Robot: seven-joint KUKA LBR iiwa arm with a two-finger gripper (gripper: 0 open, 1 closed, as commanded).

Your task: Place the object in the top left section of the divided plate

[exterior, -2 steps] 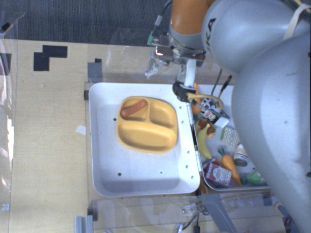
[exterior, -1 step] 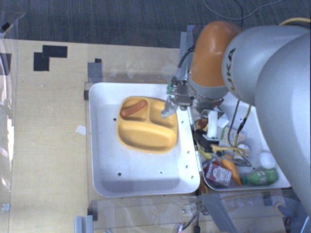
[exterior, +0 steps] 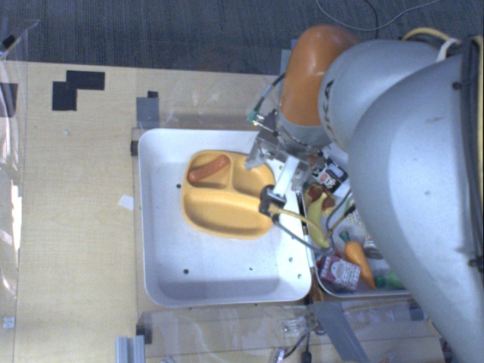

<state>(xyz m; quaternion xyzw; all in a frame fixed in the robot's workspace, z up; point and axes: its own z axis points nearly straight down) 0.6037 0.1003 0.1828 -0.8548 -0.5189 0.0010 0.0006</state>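
A yellow divided plate (exterior: 227, 212) lies in the left white bin (exterior: 162, 225). A reddish-brown sausage (exterior: 207, 169) rests in the plate's top left section. My gripper (exterior: 259, 156) hangs just over the plate's top right section, right of the sausage and apart from it. The wrist and the arm's bulk hide the gripper's tip.
The right bin (exterior: 327, 284), largely covered by the arm, holds a banana (exterior: 316, 224), a carrot (exterior: 357, 257), a red packet (exterior: 339, 273), a green item (exterior: 390, 280) and a small dark-labelled piece (exterior: 327, 178). Black marks (exterior: 76, 88) sit on the bench at far left.
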